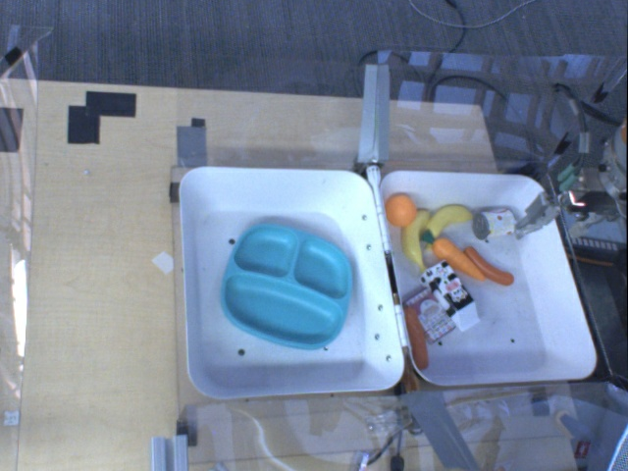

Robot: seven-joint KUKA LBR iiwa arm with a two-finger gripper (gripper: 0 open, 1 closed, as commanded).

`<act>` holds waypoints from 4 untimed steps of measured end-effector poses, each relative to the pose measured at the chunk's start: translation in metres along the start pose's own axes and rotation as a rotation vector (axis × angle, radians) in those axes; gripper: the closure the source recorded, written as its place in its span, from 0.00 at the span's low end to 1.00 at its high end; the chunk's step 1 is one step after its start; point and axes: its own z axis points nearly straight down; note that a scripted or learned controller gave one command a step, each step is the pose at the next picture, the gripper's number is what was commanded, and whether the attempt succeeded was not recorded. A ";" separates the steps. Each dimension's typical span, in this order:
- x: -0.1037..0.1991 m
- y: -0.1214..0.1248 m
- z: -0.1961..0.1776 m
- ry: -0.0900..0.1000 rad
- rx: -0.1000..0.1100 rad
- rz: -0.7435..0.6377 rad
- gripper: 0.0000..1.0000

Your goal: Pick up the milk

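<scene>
The milk carton (450,295) is lying just below the carrot (473,261), long axis slanting down-right; the end effector (535,214) is hovering up-right of the carrot, can't tell its grip.

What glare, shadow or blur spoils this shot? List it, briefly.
Camera view: sunlight patches and clear panels wash out the upper right corner, blurring the arm there; the claw is soft and hard to read. The blue tray casts a soft shadow in the left bin. The milk carton print is too small to read.
</scene>
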 end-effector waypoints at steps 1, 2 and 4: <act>0.003 -0.048 0.096 0.000 0.001 0.014 0.00; -0.020 0.049 0.067 -0.001 -0.003 0.007 0.00; 0.067 -0.001 0.143 0.002 -0.007 0.276 0.00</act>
